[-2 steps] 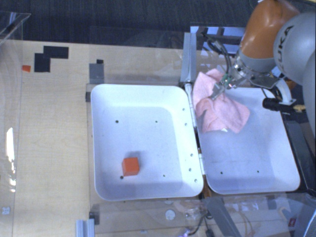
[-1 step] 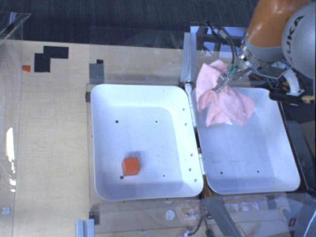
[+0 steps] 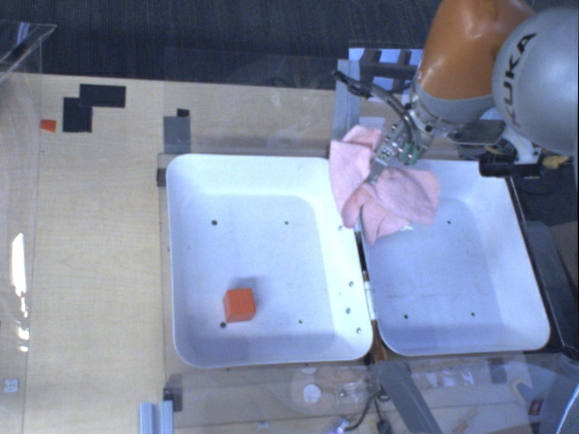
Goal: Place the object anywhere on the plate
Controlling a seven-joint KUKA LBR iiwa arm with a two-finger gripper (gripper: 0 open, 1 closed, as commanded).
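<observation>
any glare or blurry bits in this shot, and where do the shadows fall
Camera view: even, soft light; white glare streaks on the clear panel at the left edge; the orange block is sharp with a faint shadow at its base; the pink cloth shades the bin beneath; the gripper looks slightly soft.

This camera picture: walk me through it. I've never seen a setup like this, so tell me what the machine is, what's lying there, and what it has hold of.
One camera looks down at a slant on a bench. The grey and orange machine reaching in from the right is a robot arm. Its tool is the grasping end. Two shallow white bins sit side by side: the left bin has a small orange block in it, and the right bin sits under the arm. A pink cloth hangs bunched from the tool, draped over the seam between the bins, so it looks gripped.
</observation>
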